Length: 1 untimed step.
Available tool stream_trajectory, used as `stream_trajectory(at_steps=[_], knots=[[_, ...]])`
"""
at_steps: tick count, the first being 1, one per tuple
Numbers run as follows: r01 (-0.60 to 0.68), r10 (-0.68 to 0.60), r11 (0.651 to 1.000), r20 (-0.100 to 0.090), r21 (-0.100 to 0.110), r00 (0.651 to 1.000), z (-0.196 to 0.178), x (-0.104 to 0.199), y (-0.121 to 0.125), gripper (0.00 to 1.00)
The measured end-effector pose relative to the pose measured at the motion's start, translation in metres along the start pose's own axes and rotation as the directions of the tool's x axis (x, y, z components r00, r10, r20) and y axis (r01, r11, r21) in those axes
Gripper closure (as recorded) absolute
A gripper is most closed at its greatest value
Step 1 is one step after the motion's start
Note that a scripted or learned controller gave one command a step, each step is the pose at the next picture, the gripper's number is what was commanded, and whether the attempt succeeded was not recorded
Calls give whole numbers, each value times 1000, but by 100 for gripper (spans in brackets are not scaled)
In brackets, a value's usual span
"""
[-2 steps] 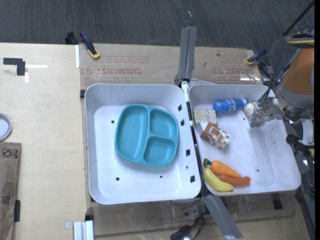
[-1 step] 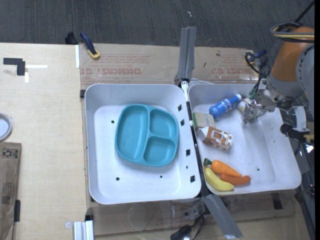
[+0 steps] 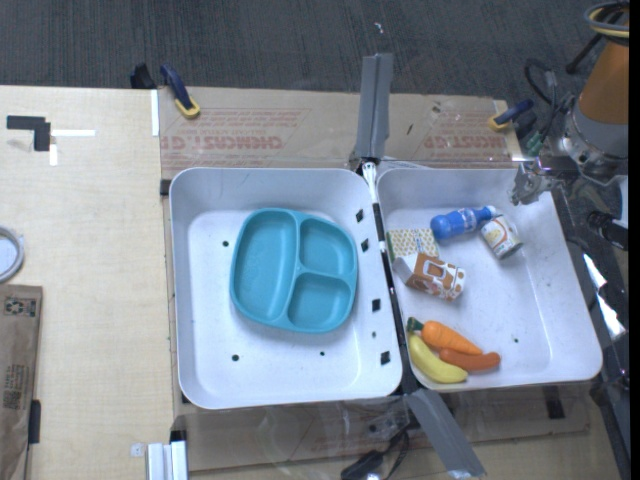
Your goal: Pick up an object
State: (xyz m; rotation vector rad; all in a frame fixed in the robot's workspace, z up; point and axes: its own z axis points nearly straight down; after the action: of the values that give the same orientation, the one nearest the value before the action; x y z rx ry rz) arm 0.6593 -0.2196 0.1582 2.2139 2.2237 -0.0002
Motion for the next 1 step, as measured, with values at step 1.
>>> stream_trajectory(at_steps=[1], knots=[[23,-23,1000,-1,3,1000,66,22,0,100]])
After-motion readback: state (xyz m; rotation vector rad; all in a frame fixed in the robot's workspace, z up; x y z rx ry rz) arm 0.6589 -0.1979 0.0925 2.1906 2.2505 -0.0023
